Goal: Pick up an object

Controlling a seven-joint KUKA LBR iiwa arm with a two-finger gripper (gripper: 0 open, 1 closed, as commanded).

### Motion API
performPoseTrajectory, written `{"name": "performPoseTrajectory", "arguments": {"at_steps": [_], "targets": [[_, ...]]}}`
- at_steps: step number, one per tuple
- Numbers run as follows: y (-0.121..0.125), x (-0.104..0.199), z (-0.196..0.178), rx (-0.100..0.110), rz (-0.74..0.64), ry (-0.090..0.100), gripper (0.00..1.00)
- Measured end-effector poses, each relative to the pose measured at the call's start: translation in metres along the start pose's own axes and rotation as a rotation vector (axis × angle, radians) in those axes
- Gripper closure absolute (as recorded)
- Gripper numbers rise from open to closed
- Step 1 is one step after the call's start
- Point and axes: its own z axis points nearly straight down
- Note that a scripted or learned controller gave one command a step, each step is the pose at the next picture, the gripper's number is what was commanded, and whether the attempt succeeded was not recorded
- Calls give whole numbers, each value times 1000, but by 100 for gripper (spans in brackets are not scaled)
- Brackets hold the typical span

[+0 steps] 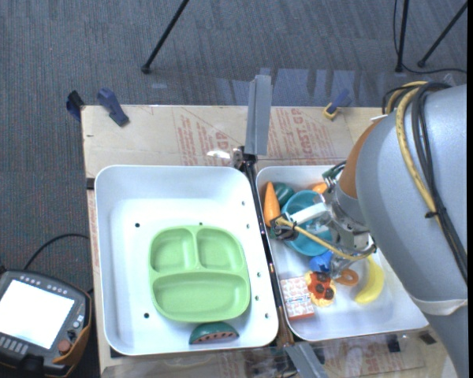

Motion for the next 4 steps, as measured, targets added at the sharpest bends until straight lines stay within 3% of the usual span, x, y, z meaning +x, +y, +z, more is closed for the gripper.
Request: {"name": "performPoseTrajectory", "arguments": {"at_steps": [1, 2, 3, 4], "targets": [[-56, -21, -101, 1, -88, 7, 0], [20, -14, 3, 1, -30, -4, 0], [7, 53, -64, 0, -13, 7, 0], [-17, 69, -117, -1, -96, 5, 0]]}}
